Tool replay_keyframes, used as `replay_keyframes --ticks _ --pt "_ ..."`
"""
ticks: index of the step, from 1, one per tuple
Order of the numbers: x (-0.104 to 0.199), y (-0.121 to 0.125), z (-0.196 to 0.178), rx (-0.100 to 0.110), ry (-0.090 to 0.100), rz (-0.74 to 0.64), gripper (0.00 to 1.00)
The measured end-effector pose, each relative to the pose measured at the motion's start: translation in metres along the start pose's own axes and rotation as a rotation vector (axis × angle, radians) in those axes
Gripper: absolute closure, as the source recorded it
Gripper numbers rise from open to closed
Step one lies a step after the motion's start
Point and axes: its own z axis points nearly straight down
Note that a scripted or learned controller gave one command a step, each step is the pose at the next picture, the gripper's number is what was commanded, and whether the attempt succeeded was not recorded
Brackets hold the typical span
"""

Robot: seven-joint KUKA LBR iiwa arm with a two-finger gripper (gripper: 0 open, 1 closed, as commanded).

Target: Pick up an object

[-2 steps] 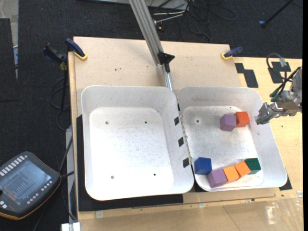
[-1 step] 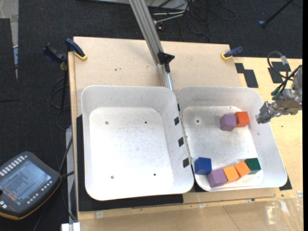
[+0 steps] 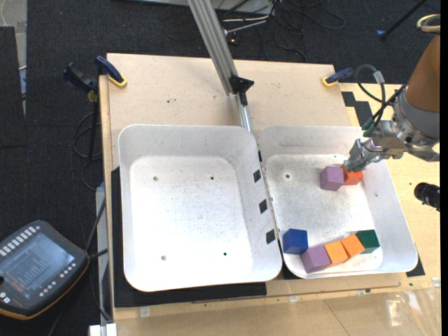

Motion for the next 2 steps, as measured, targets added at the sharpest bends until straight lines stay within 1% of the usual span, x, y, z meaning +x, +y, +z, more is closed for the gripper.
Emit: replay_keyframes --ticks 1,2 --pt "0.051 0.009 0.004 0.001 0.001 0.0 1.0" --pt "0.1 0.033 0.021 0.002 0.0 0.0 1.0"
